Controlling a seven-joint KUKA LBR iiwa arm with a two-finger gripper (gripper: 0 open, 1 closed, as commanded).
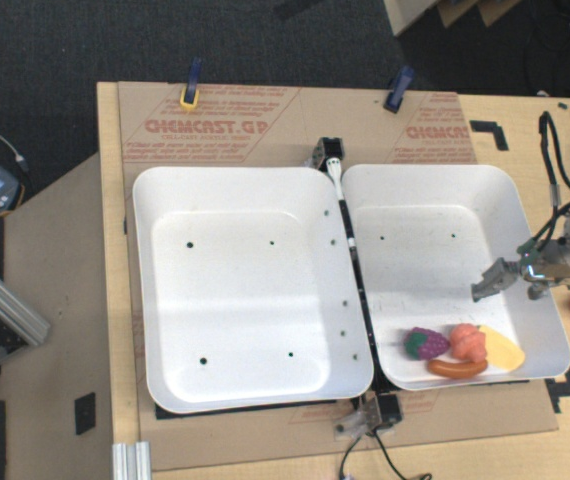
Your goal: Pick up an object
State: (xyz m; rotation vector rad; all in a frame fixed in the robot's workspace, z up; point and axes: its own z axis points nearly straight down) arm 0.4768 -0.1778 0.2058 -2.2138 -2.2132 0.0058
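On the far left a grey metal rail (5, 298) slants beside the bench. The cardboard sheet (265, 118) covers the bench top and bears red print; a blue-and-yellow clamp (192, 90) pins its back edge on the left, and a dark blue clamp (399, 88) does the same further right.

The left bin (155, 288) sits on the cardboard, its white floor marked with four small dark dots. A row of black clips (346, 258) runs down the seam where it meets the right bin (405, 193).

In the near right corner of the right bin lie four toy foods, close together. From the left: a purple piece with a green tip (426, 343), looking like grapes though the view is too small to be sure; an orange-brown sausage (457, 368) just in front of it; a pinkish-orange lump (469, 342) touching the sausage; and a flat yellow piece (505, 352) against the lump's right side.

The gripper (487, 287) reaches in from the right rim, above the bin floor, just behind the toy foods and apart from them. One grey finger (493, 280) points left; whether the fingers are spread or closed I cannot tell, and nothing is seen between them.
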